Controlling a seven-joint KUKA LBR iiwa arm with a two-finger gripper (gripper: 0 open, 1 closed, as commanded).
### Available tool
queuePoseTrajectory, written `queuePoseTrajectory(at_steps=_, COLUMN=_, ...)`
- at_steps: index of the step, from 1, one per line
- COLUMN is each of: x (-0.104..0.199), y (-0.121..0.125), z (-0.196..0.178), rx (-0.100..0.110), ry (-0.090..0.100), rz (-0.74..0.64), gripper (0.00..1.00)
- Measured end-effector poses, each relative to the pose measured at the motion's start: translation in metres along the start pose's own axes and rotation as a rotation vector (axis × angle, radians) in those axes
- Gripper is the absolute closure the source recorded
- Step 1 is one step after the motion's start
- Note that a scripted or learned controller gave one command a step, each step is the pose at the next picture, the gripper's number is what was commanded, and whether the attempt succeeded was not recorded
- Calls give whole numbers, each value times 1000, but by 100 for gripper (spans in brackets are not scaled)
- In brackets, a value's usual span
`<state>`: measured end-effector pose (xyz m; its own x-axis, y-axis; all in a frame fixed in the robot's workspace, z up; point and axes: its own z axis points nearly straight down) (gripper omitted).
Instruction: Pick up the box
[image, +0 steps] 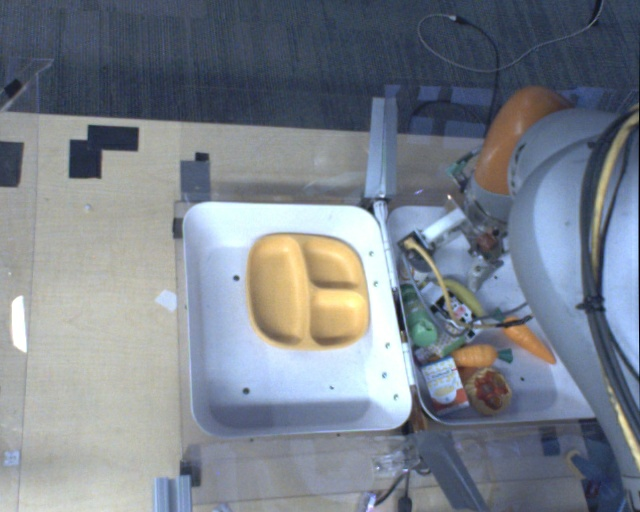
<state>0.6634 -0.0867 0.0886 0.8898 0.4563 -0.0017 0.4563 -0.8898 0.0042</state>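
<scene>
The gripper (482, 252) is down over the back half of the right bin (560, 400). It's a dark metal tangle from this angle, so I honestly can't tell how wide it's spread, and nothing is visibly caught in it.

The box (441, 382) is well apart from it, in the front left corner of that bin against the wall. It's a small carton with a white and red printed face, lying tilted. Just beside it are a round red thing (488, 390), a smooth orange carrot (473, 357), a green bottle (420, 318) and a banana (462, 294).

The arm (575, 260) is fat matte grey, with its orange band (520, 125) up top, bent down from the right.

The left bin (215, 330) holds a glossy yellow divided tray (305, 290) on the pale wood table (90, 330).
</scene>
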Motion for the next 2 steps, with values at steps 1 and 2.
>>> queuePoseTrajectory(at_steps=1, x=-72, y=96, z=2, rx=2, ry=7, rz=265, gripper=0)
queuePoseTrajectory(at_steps=2, x=-68, y=95, z=-11, rx=0, ry=10, rz=255, gripper=100)
